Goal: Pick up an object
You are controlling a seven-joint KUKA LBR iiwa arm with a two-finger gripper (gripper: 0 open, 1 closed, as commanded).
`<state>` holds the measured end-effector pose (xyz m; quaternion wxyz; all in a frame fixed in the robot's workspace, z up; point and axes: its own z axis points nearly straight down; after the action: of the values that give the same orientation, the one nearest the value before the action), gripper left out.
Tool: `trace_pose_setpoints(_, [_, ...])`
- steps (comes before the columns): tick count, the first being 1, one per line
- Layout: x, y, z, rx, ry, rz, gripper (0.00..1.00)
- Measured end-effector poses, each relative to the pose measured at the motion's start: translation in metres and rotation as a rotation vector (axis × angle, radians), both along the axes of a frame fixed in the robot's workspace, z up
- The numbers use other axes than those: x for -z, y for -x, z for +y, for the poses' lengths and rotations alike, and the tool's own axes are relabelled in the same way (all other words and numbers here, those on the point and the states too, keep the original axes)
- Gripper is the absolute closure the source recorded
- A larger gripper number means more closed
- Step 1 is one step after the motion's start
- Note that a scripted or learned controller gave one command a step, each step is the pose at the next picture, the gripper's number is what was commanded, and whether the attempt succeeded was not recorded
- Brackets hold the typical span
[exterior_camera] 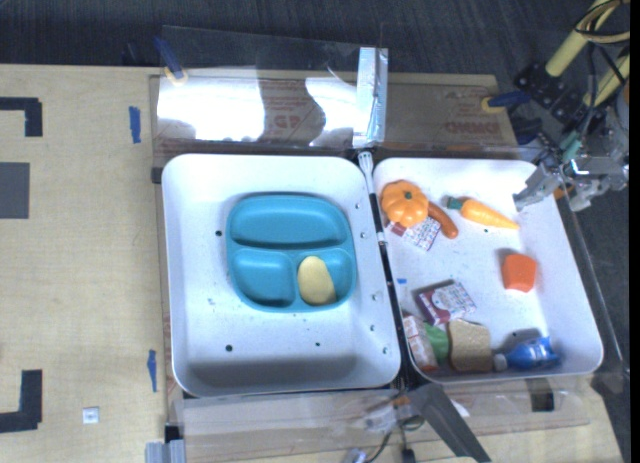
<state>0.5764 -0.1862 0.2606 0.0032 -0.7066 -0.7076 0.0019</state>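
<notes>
The right bin (585, 281) holds a small orange pumpkin (404, 202), a carrot (481, 213), an orange block (519, 272), a red and white packet (447, 301), a tan box (468, 344) and a blue object (529, 353). My gripper (545, 183) hangs over the bin's far right corner, just right of the carrot's tip and above the orange block. Nothing shows in its grasp. In the left bin (190, 251) lies a blue divided tray (270, 241) with a yellow egg-shaped object (316, 279) in its lower right compartment.
A clear plastic sheet (265, 101) and a cardboard strip (450, 116) stand behind the bins. Cables and a yellow hose (585, 26) run at the top right by the arm. Another wrapper (423, 234) lies below the pumpkin.
</notes>
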Motion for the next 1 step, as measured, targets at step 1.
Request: trace_pose_setpoints(1, [0.1149,-0.0266,0.0529,0.124,-0.001,0.009,0.00])
